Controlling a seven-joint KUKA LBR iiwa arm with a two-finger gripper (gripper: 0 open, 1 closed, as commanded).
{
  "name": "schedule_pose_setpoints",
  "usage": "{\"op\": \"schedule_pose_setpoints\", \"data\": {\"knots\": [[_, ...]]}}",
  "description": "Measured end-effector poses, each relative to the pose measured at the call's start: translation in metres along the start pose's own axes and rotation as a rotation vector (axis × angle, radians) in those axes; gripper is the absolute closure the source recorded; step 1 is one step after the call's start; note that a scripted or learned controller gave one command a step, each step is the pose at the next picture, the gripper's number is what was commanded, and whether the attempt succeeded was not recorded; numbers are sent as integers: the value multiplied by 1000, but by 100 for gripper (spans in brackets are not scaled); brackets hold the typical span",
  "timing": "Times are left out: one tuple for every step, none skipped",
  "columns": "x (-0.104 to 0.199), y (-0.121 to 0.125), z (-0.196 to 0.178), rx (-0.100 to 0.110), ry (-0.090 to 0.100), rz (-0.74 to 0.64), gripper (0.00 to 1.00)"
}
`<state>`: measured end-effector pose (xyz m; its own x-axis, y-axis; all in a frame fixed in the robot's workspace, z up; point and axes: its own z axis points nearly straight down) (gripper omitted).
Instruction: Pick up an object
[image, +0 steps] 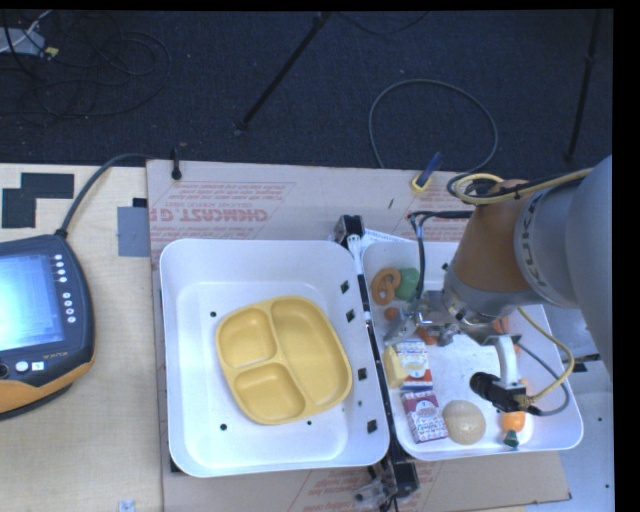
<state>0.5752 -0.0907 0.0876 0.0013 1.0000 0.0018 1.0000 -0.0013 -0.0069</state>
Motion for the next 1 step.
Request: {"op": "schedule_pose_setpoints", "data": {"knots": [[0,41,0,-7,-2,-2,0]]}}
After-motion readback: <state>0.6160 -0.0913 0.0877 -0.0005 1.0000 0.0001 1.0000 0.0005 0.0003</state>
